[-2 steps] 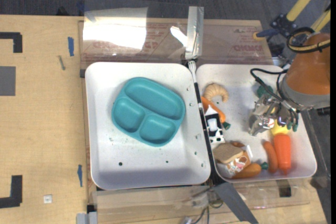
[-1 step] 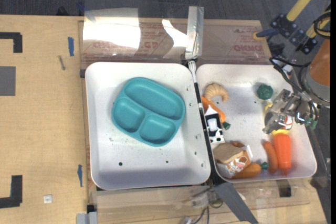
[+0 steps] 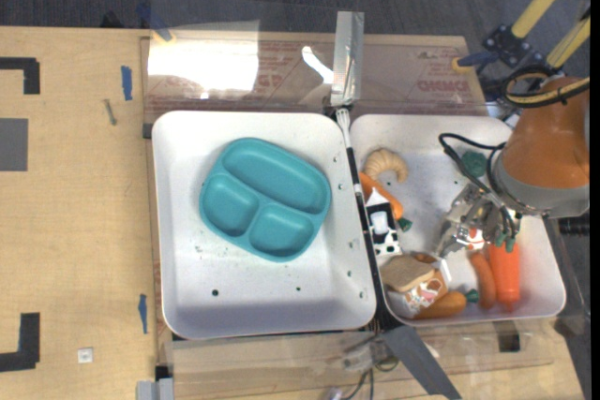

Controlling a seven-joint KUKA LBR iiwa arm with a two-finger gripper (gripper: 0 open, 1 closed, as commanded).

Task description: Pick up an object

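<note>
Tan wood makes up the table (image 3: pixel 66 229), with black corner marks and bits of blue tape on its left part. Next comes the left white bin (image 3: pixel 178 286), which holds a teal divided plate (image 3: pixel 265 198) with three compartments, lying flat and turned at a slant, near the middle of the bin. A clear plastic sheet (image 3: pixel 244 70) stands behind both bins, with a metal bracket (image 3: pixel 347 56) at the seam between them.

Across the shared rim lies the right white bin (image 3: pixel 422 155). Along its left wall sit a croissant (image 3: pixel 385 165) near the back, a small black-and-white toy (image 3: pixel 382 234) in front of it, and a brown bread slice (image 3: pixel 410 272) near the front edge. An orange carrot (image 3: pixel 506 272) lies toward the bin's right side, just beside another orange piece.

Above the carrot, the end effector (image 3: pixel 473 225) is down inside the right bin, hanging from the grey arm with its orange band (image 3: pixel 553 150). Whether it is spread or closed, I cannot tell, nor whether it has hold of anything; cables and small objects crowd around its tip.
</note>
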